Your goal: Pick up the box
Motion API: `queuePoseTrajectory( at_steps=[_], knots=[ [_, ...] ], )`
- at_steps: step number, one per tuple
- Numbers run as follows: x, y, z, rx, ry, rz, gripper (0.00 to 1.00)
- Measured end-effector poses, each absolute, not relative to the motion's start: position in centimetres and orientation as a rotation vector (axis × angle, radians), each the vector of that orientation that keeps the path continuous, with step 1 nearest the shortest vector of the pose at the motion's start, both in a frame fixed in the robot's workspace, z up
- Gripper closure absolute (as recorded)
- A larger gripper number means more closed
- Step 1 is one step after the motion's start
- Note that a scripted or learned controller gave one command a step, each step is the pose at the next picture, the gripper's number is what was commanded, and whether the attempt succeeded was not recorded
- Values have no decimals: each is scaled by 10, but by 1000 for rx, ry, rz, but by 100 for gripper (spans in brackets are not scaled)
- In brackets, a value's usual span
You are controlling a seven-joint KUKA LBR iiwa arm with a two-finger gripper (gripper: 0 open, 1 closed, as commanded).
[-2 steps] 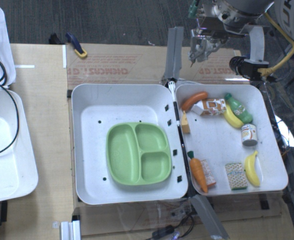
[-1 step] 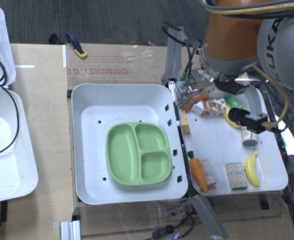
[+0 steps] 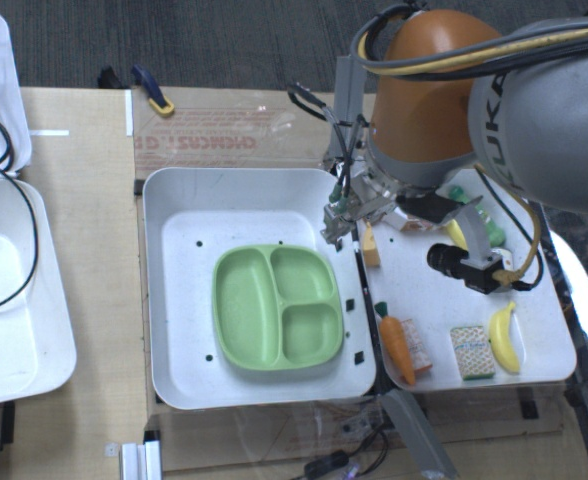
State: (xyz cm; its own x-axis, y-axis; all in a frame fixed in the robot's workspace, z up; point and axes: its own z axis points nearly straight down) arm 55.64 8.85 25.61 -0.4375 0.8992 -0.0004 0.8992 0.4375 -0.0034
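A small tan box [image 3: 371, 246] stands upright at the left edge of the right bin [image 3: 544, 313], close to the wall between the bins. My gripper [image 3: 340, 218] hangs over that dividing wall, just up and to the left of the box and very near it. I cannot see whether it touches the box. The large grey and orange arm hides the back of the right bin.
A green divided plate [image 3: 277, 307] lies in the left bin [image 3: 174, 268]. In the right bin lie a carrot [image 3: 395, 342], a banana [image 3: 503, 338], a speckled pad with a green edge [image 3: 471, 352], and green and yellow pieces [image 3: 471, 225] under the arm.
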Motion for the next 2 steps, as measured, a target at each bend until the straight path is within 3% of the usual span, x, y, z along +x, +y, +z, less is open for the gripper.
queuePoseTrajectory(
  at_steps=[1,2],
  knots=[
    [573,153,229,-1101,-2942,2,100],
    [592,150,234,-1159,-2922,0,100]
  ],
)
